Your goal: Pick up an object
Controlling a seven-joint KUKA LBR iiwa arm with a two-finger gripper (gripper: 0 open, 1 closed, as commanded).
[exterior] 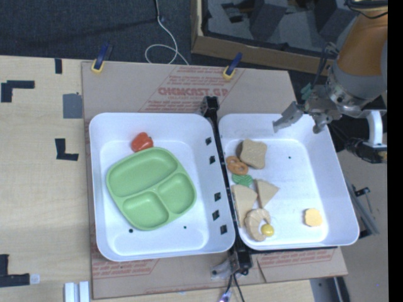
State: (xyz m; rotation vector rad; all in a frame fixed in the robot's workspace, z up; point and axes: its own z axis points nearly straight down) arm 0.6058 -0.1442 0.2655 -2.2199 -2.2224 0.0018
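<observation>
Hovering over the upper right corner of the right-hand shallow white plastic bin (327,168), the pincer (301,119) hangs at the end of the grey arm (359,74) with its orange band. Its two grey fingers (284,119) are spread wide apart, one reaching toward the bin's upper wall, the other near the right rim. Nothing lies between them; the pincer has hold of nothing.

The right-hand bin carries a cluster of small items along its left side. A brown bread-like square block (253,153) lies uppermost, with an orange ring-shaped piece (237,165) touching its lower left edge. Just below sits a small green piece (242,180), then a tan wedge-shaped piece (267,190) and a pale tan flat block (244,198) side by side. A beige rounded piece (255,222) lies lowest in the cluster, with a small yellow ball (268,230) resting against it. A yellow rounded piece (313,217) lies well apart from the rest, near the lower right corner. All items lie well below the pincer.

The left-hand shallow white plastic bin (104,131) holds a green three-compartment plastic plate (150,186), set at a slant, and a small red-orange object (141,141) just beyond the plate's upper rim.

Both bins rest on a brown cardboard sheet (182,87) laid on the wooden bench (38,187).
</observation>
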